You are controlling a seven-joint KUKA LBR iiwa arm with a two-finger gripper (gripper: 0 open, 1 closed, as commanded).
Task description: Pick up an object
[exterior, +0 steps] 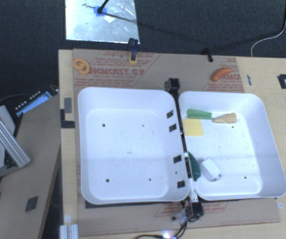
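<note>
In the right bin [262, 133] a brush with a green handle and tan bristle head [211, 116] lies near the far wall. A flat yellow square [193, 127] sits just in front of it, by the divider. Near the bin's front left corner a white block [210, 169] rests against a dark green object [195, 168] that lies along the divider.
The left bin [128, 143] sits beside the right one on a cardboard sheet. On the cardboard behind the bins lie an orange ring [81, 66], a yellow and blue clamp [133, 51] and an orange sausage-shaped toy [221, 74]. A metal frame [3, 133] stands at the left.
</note>
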